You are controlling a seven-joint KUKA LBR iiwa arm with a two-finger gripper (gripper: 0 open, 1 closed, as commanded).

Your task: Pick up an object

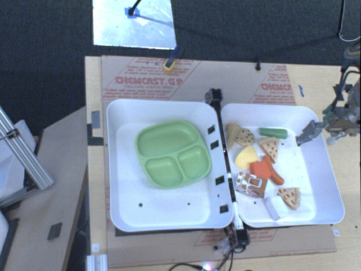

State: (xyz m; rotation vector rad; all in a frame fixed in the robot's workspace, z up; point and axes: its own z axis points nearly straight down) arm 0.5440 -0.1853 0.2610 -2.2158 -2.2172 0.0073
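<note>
Gripper poised at the right bin's edge

Reaching in from the right, the arm is seen at the far right edge of the right bin. The gripper is positioned over the bin's upper right rim, and one grey finger is pointed down and leftward toward the bin floor. Whether the fingers are spread or pressed together cannot be told, and nothing is seen between them.

Toy food is scattered across the right bin. A green pepper is laid near the back wall, closest to the gripper but apart from it. Two tan crackers are placed at the back left, with a pizza slice just right of them. A yellow cheese piece is found at mid-left, touching an orange carrot piece. A small printed box is set in front of these, and a second pizza slice is laid near the front beside a pale block.

In the left bin, a green divided plate is set flat near the middle.
</note>
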